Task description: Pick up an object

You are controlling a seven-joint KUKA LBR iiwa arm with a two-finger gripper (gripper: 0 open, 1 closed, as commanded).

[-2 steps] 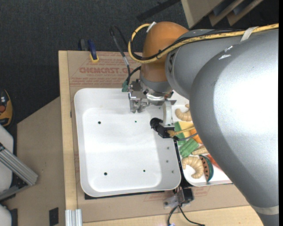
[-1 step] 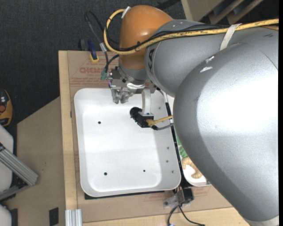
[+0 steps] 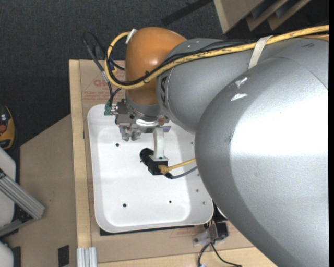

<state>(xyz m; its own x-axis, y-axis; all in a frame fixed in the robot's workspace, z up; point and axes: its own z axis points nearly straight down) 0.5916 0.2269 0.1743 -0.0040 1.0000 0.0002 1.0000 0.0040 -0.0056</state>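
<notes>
Going L to R. At the far 9 o'clock edge of the view an orange-and-black item is cut off by the frame. It's on the dark floor, off the surface. At 8 o'clock a bare aluminium rail runs slantwise, also off the surface.

The tan surface comes next, w/ faint red print near its 11 o'clock corner. At 7 o'clock there's a small black strip w/ a ribbed metal piece just beside it.

The white bin sits centre-left on the surface. Its floor shows a few small dark dots, too small to id.

The jaws hang over the bin's 12 o'clock end, tips low toward the bin floor. Can't tell from this angle whether they're released or clenched. The orange band sits right above them. Black cables loop off its 9 o'clock side, and a small green connector sits by the wrist.

As for the object to pick, I can't tell where it is. The grey arm covers everything from centre to 3 o'clock, incl. the bin's right rim. At 5 o'clock, under the arm, a small black part w/ wires sits near the bin's corner. Pale boards lie at 1 o'clock, beyond the surface.
</notes>
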